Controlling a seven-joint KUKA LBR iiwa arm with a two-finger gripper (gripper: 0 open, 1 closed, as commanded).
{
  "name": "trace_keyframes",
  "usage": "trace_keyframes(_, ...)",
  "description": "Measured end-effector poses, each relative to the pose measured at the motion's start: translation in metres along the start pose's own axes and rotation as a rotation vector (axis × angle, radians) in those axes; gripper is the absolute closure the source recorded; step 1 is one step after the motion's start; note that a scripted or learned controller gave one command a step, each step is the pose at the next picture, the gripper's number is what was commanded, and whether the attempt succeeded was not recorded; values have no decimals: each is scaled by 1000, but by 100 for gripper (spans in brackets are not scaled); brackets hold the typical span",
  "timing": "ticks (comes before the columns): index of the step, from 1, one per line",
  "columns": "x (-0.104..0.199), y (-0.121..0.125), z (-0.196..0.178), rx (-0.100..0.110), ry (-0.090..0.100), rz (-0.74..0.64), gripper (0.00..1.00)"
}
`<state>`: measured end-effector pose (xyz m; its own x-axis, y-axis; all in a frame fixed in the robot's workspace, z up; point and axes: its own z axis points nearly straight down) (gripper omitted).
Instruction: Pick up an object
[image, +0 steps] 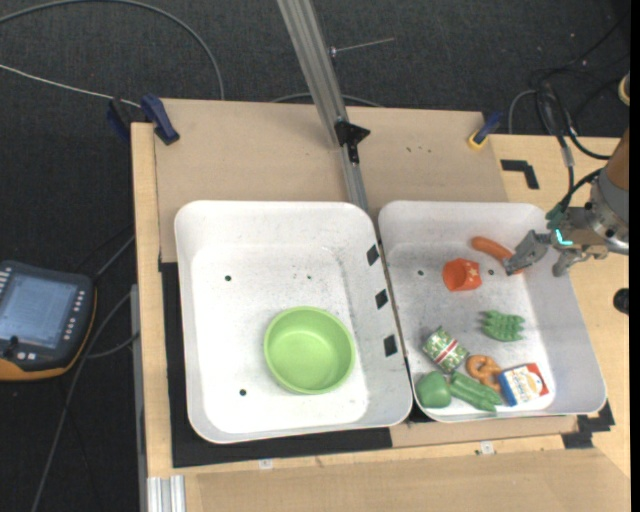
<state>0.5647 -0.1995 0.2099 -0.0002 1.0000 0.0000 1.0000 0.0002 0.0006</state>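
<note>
Small toys (480, 340) in right bin (585, 340), green bowl (309, 349) in left bin (200, 300); end effector (545, 255) apparently wide, empty.

Two white bins (200, 230), one green bowl (309, 349), seven small toy items (462, 275), two blue clamps (160, 119)

Robotics lab: teach pendant (40, 318) on dark carpet, loose cables (120, 40), clamped plywood bench (260, 150).
</note>
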Motion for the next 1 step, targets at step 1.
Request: trace_keyframes(1, 0, 0, 0, 0, 0, 0, 0)
